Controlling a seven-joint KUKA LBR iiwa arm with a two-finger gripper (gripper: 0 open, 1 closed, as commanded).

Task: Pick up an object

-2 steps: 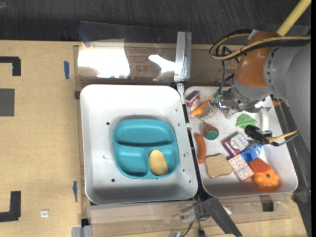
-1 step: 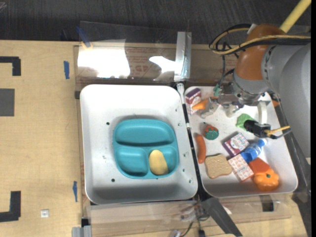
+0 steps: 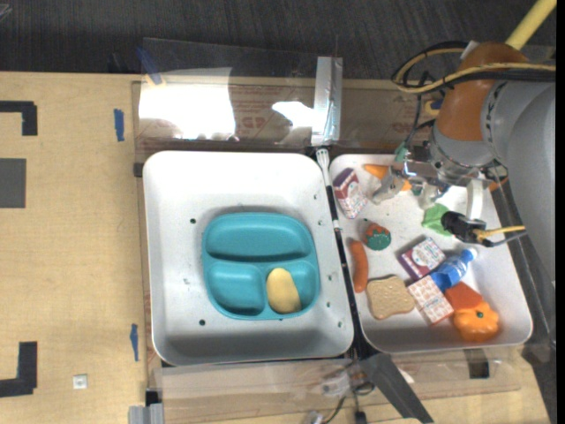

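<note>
My gripper [image 3: 408,177] hangs over the right bin [image 3: 516,325] at its twelve o'clock rim; how wide it's spread, I cannot tell. Toys crowd five o'clock: bread slice [image 3: 389,296], orange pepper [image 3: 476,320]. Open floor lies toward nine.

Tan bench [image 3: 71,263] bears two white bins [image 3: 168,263] [image 3: 512,281] side by side.

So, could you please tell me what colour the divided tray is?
Teal tray, seen in the camera view.
</note>
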